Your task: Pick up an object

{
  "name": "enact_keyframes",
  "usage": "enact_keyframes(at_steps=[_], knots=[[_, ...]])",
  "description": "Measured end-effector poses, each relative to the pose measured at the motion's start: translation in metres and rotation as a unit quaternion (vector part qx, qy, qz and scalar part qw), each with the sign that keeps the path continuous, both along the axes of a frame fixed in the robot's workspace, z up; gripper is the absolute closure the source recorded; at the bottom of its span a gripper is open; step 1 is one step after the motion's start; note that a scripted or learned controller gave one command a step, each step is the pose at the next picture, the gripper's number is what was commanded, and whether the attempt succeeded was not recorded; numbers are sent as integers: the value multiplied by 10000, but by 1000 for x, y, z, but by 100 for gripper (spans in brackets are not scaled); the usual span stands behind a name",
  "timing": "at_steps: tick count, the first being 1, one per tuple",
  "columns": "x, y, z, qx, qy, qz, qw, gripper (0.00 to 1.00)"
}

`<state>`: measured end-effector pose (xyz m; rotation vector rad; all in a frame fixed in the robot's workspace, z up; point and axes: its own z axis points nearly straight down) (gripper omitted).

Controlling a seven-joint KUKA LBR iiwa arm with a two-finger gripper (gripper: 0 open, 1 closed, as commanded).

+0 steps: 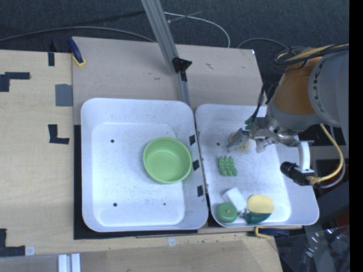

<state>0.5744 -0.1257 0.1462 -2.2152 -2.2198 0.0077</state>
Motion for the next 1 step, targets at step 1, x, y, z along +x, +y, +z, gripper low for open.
enact_keyframes(at_steps=[1], knots=[[-2, 1, -54, 0, 0, -5, 10000, 0]])
